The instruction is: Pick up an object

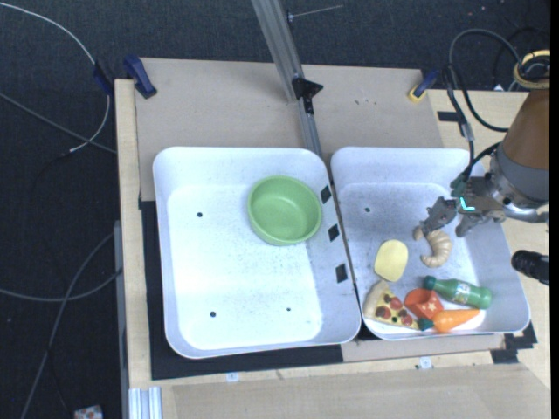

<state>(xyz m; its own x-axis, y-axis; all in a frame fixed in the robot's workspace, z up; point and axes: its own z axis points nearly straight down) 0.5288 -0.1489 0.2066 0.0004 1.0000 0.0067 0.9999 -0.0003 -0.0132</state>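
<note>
My gripper (442,229) hangs open in the right bin (384,175), near its right side. Its two dark fingers spread downward over the top end of a tan curved shrimp-like toy (437,250). That toy lies on the bin floor and I see it touching neither finger. A yellow rounded piece (391,260) sits just left of the toy. Along the bin's front lie a pizza slice (389,307), a red piece (422,303), a green bottle (459,292) and an orange carrot (456,319).
A green bowl (284,209) stands in the left bin (201,269), toward its back right. A metal post (293,64) rises at a slant behind the gap between the bins. Cables (467,103) trail at the back right beside the arm.
</note>
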